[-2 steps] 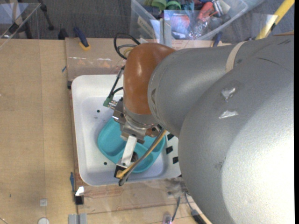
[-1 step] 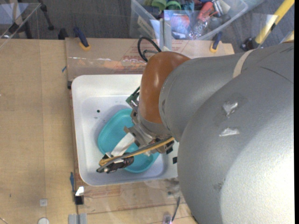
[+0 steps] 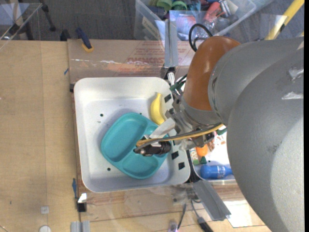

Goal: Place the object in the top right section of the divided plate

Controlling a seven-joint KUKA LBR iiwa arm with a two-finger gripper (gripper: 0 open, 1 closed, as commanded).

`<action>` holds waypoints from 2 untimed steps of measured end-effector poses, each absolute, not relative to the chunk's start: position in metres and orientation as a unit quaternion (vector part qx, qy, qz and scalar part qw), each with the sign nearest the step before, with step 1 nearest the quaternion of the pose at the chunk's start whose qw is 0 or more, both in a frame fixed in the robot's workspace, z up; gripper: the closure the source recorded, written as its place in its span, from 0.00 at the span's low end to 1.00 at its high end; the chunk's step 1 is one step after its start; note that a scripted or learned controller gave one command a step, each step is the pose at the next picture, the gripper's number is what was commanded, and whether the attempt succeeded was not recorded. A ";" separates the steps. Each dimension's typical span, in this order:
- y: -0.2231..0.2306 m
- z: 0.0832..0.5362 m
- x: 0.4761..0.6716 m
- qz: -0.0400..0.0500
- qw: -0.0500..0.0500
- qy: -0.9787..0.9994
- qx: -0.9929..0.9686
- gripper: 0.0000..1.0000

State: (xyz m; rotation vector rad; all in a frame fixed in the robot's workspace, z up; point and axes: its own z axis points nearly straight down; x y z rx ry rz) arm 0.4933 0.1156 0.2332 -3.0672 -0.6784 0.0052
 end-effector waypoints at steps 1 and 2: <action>-0.005 0.234 0.507 0.002 0.001 -0.246 -0.969 1.00; 0.143 0.167 0.495 0.003 0.001 -0.263 -0.965 1.00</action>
